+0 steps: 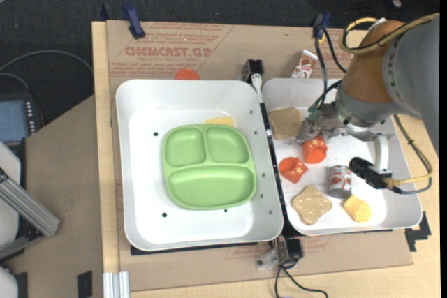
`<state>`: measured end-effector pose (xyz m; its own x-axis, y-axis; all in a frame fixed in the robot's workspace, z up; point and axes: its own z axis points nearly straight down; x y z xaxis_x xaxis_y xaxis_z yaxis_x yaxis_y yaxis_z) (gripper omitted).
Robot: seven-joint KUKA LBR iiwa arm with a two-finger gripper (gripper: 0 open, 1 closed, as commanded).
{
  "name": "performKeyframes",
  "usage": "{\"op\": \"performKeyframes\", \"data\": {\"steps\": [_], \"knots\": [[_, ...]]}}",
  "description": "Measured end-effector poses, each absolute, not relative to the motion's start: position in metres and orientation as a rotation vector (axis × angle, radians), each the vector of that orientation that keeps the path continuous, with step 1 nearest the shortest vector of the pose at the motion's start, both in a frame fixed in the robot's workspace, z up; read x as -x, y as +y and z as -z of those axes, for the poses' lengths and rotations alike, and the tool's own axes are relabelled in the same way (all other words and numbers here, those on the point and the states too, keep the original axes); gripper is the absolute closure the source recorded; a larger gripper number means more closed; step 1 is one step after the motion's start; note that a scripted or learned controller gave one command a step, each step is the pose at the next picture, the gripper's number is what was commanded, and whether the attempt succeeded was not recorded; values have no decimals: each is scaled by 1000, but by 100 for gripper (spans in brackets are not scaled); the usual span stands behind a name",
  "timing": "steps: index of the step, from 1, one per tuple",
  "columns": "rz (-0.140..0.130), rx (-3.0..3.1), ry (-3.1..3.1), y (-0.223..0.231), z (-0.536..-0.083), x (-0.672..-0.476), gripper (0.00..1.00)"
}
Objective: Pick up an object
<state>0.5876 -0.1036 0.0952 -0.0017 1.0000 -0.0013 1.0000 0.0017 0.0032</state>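
Red pepper (315,149), right-centre of frame, is approached by pincer (314,128); pincer state cannot be told. Nothing is lifted yet; grasp remains.

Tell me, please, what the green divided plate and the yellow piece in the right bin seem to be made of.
The green divided plate looks like moulded plastic with a smooth, slightly glossy finish: uniform colour, rounded compartment walls, soft highlights. The yellow piece is probably plastic toy food, perhaps corn: its surface seems bumpy and matte, but it is too small to be certain.
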Motion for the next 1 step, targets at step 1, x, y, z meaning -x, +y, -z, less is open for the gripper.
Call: {"op": "performKeyframes", "data": {"steps": [1], "knots": [[-17,-2207,2224,-44,-225,-583,100]]}}
